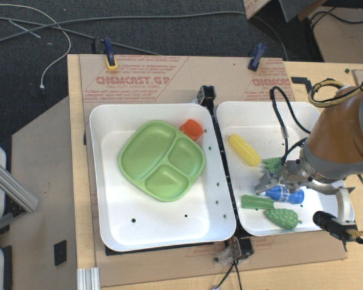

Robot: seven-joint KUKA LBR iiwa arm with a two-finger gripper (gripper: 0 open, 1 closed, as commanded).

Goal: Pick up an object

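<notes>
Down in the right bin, we see the gripper lowered among a small cluster of toys, and we cannot tell how it is set, since the metal parts blur into the objects around it. Just beside it, on its near side, lies a blue object with a paler end; whether the gripper touches it we cannot say. Right by the gripper on its far side sits a small green piece. Farther from it, toward the bin's far wall, a yellow corn cob lies at a slant. Nearer the camera than the gripper, a green stick-shaped toy lies flat, and next to that a knobbly green toy. Behind the gripper rises the arm, its orange band broad above the grey wrist.

Well to the gripper's far side, across the divider, the left bin holds a green sectioned plate, with an orange ball touching its far edge. Beneath both bins, the cardboard sheet bears red printing that reads "CHEMCAST GP", repeated.
</notes>
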